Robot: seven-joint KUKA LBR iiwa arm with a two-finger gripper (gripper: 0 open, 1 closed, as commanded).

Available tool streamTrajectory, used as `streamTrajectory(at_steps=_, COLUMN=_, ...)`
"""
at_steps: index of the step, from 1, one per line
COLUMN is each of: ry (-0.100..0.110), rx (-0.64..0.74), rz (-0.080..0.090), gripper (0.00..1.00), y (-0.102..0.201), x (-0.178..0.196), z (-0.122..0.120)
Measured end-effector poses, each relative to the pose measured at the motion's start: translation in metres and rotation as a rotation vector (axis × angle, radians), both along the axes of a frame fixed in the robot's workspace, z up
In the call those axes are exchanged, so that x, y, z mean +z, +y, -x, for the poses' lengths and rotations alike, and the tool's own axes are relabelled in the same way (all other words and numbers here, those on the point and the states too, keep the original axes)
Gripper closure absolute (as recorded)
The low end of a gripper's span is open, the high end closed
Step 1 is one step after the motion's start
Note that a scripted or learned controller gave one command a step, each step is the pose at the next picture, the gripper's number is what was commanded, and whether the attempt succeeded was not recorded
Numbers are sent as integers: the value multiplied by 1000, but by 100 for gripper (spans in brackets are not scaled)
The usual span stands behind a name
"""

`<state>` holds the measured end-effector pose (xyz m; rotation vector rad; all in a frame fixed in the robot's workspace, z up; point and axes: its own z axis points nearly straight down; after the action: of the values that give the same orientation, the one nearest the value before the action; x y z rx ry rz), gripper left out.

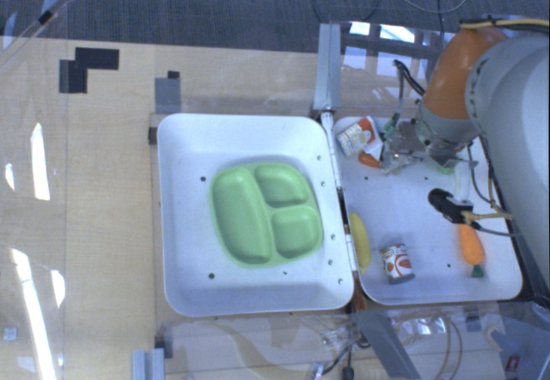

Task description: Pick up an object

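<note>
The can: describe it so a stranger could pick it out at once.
Go to the right bin, beside the one with the green tray. Near its lower edge in the view, the can sits between the banana and the carrot. It is the only short cylinder, red and white, where its neighbours are long and tapering.

1. Green plate, three sections, flat in the middle of the left bin.
2. Yellow banana, along the right bin's left wall.
3. Red-and-white can, just beside the banana, near front edge.
4. Orange carrot, front right corner.
5. White-and-red packet, far left corner.
</note>
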<state>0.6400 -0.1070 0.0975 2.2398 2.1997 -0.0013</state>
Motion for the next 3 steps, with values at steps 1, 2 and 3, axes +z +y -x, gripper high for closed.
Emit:
streamTrajectory(at_steps=1, ry=1, rx=0, rz=0, gripper=0, y=0, x=0, z=0)
streamTrajectory(at_steps=2, ry=-6, rx=-61, rz=-1, gripper=0, y=48, x=109, z=-20)
streamTrajectory(at_steps=3, ry=-5, rx=-68, rz=-1, gripper=0, y=13, x=-12, z=-31)
